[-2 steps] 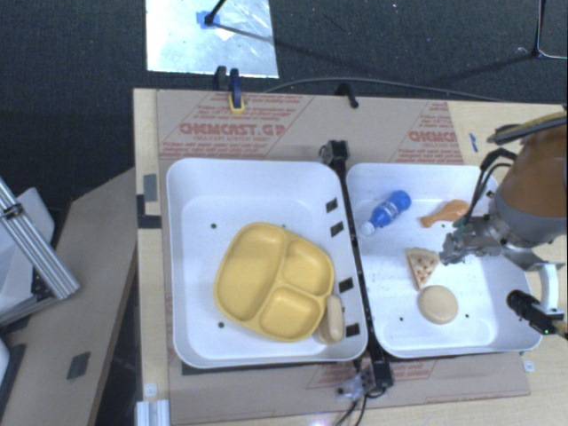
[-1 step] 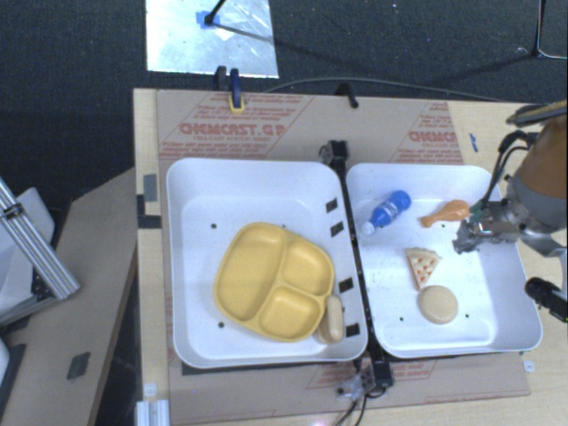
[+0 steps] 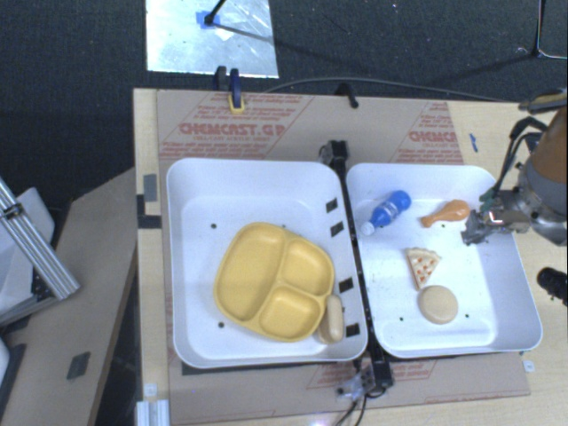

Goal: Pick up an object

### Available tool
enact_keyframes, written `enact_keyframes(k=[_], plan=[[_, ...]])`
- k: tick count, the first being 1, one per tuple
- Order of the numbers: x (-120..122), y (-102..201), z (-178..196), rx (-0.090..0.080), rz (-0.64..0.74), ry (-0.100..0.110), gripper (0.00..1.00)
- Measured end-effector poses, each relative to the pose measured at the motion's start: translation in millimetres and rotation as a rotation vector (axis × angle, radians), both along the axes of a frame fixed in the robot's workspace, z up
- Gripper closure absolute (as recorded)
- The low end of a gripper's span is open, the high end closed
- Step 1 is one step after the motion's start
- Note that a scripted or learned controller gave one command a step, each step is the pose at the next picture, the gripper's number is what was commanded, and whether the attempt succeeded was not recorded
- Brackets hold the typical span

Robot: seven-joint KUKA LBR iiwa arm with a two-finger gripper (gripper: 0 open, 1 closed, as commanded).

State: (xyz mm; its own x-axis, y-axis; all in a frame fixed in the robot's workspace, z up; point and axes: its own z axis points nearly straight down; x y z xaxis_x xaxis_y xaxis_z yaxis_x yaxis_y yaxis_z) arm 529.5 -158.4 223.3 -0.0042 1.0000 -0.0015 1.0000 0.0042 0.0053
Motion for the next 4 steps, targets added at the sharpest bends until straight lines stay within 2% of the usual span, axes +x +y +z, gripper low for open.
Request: enact_keyframes(k=[2, 4], plan=[[28.0, 113.9, -10.0, 0.004, 0.007, 0.002, 1.0], [64.1, 212.3, 12.3, 0.004, 0.006, 0.001, 1.0]])
